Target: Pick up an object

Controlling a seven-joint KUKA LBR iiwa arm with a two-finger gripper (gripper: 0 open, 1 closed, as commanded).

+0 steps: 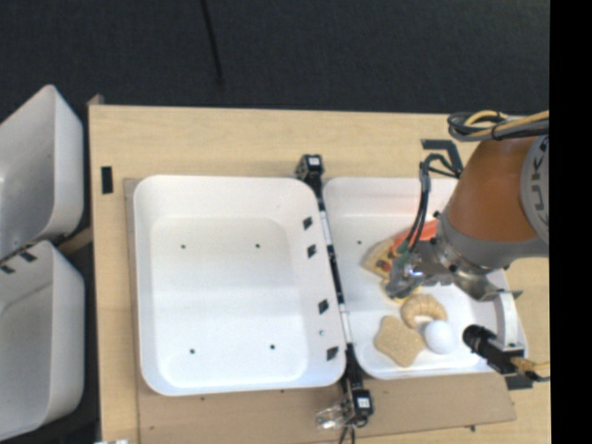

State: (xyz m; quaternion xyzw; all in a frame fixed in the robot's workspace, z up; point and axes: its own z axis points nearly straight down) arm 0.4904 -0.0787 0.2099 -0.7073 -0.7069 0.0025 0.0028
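Observation:
The right bin [361, 220] holds several small things. A tan toast-shaped piece [399, 340] lies near its front wall, with a white egg-like ball [440, 337] just to its right. A beige croissant-like piece [423, 307] sits above them. A yellowish and orange-red item [390, 252] lies near the bin's middle, partly hidden by the arm. My gripper [404, 277] hangs low over that item and the croissant piece, under the orange wrist band. Nothing shows between its fingers from this angle.
The left bin [148, 248] stands beside the right one, with a black-clipped divider rail [326, 266] between them. White containers [32, 248] sit off the bench to the left. The wooden bench edge [277, 123] runs behind both bins.

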